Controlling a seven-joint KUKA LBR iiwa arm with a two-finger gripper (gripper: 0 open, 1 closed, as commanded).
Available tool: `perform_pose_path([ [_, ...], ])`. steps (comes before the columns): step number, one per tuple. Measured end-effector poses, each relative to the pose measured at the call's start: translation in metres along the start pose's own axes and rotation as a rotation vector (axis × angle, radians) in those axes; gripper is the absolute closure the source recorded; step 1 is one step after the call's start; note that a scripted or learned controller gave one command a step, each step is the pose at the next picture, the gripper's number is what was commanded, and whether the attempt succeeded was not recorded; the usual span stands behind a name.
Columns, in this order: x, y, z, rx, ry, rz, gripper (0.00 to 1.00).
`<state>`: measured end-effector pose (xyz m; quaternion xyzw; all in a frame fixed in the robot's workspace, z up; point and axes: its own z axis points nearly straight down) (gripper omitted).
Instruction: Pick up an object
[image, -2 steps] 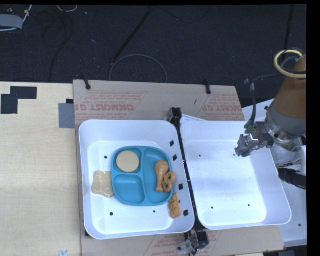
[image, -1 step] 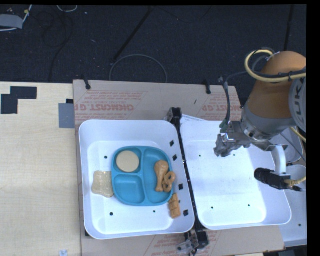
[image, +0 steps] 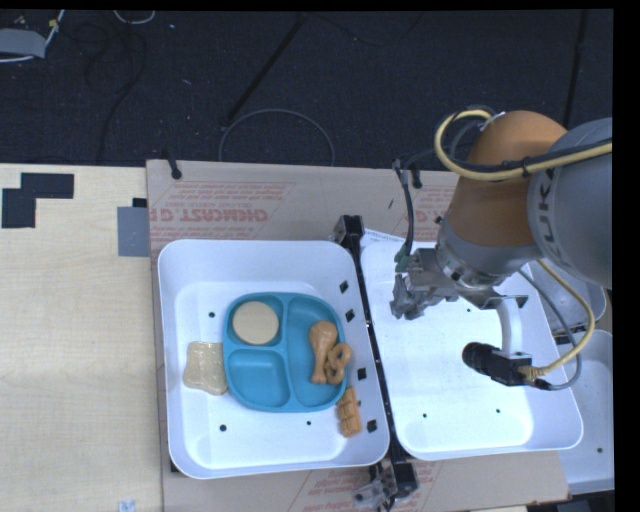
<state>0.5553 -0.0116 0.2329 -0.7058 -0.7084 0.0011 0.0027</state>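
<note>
The left bin (image: 190, 290) holds a blue divided plate (image: 268, 380). A round tan disc (image: 254, 322) lies in the plate's upper-left section, and a tan knobbly piece (image: 328, 352) lies in its right section. A pale beige chunk (image: 205, 367) rests against the plate's left edge. A small orange-tan piece (image: 348, 411) sits off the plate's lower-right corner, by the bin wall. My gripper (image: 407, 302) hangs over the upper-left part of the right bin (image: 470, 420), close to the divider and apart from all these objects. I see nothing held in it.
A black fitting (image: 495, 362) on a yellow cable hangs from the arm over the middle of the right bin. The black divider (image: 365, 340) runs between the bins. Cardboard (image: 240, 205) lies under them, with pale bench to the left.
</note>
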Motion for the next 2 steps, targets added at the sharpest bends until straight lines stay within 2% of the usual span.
perform_pose_path([
  [2,0.103,0.006,0.020,-0.001,-0.001,0.000,1.00],
])
